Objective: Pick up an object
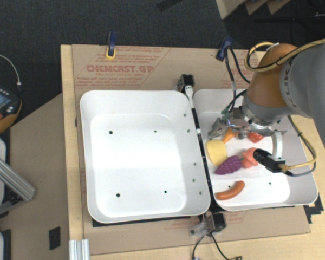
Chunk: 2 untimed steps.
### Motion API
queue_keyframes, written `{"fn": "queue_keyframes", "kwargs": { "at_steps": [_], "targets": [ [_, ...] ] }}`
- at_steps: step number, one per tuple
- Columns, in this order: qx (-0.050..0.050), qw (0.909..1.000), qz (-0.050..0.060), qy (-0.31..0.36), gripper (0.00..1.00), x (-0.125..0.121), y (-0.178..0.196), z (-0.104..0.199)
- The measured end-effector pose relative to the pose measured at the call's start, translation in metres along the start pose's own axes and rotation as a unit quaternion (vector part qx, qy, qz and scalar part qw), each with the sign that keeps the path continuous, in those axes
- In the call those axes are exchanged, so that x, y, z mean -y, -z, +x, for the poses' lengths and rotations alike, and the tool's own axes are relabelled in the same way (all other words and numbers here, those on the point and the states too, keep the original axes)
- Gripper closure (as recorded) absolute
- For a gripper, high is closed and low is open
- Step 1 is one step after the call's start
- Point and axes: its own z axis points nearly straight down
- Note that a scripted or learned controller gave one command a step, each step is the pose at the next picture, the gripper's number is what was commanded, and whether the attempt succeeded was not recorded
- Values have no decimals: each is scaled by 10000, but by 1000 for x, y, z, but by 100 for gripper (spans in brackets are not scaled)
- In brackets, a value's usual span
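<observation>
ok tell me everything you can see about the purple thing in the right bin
The purple thing looks like a toy bunch of grapes, bumpy, likely plastic. It lies on its side on the right bin floor, left of centre, tilted up to the right. Its upper left end touches the yellow block; its right end meets a pink-red toy. The orange sausage lies apart below.

A yellow block (216, 151), purple grapes (229, 165), a pink toy (249, 158) and an orange sausage (230, 190) are lying in the right bin (292, 195). The sausage is lying apart.
</observation>
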Motion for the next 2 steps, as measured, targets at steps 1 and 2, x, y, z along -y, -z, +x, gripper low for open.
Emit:
{"fn": "queue_keyframes", "kwargs": {
  "at_steps": [1,2],
  "targets": [
    [5,10000,-14,-11,100,0,11,-1],
    [-2,10000,-48,21,100,46,106,52]
  ]
}}
